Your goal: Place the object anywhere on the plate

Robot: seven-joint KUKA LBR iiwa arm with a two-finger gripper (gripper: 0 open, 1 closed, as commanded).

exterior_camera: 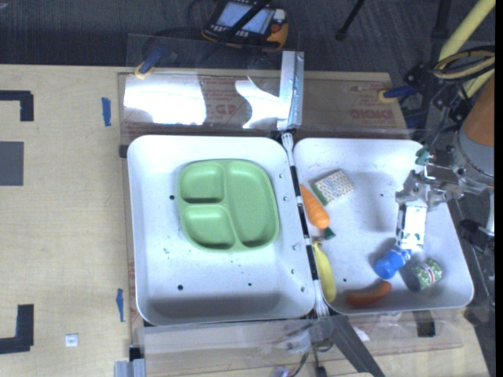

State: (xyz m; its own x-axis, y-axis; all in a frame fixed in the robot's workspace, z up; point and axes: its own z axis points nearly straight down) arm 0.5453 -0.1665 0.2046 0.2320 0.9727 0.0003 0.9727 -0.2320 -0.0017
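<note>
Bench [63, 210]: pale wood, carrying two shallow white bins side by side.
Left bin [149, 281]: white, holding the plate.
Plate [229, 203]: green, with three compartments, lying flat in the far half of the left bin; nothing rests on it.
Right bin [369, 155]: white, holding all the small things.
Carrot [316, 211]: orange with a green end, lying along the left wall of the right bin.
Banana [324, 272]: yellow, just near of the carrot, against the same wall.
Patterned box [332, 186]: small, speckled, tilted, just right of the carrot and toward the far side.
Sausage [368, 294]: reddish-brown, lying near the bin's near wall.
Blue object [389, 263]: small, rounded, between the sausage and the claw.
Green can [425, 274]: on its side, just right of the blue object.
Claw [410, 230]: pointing down over the right part of the right bin, just far of the blue object; whether it is open or closed cannot be told.
</note>
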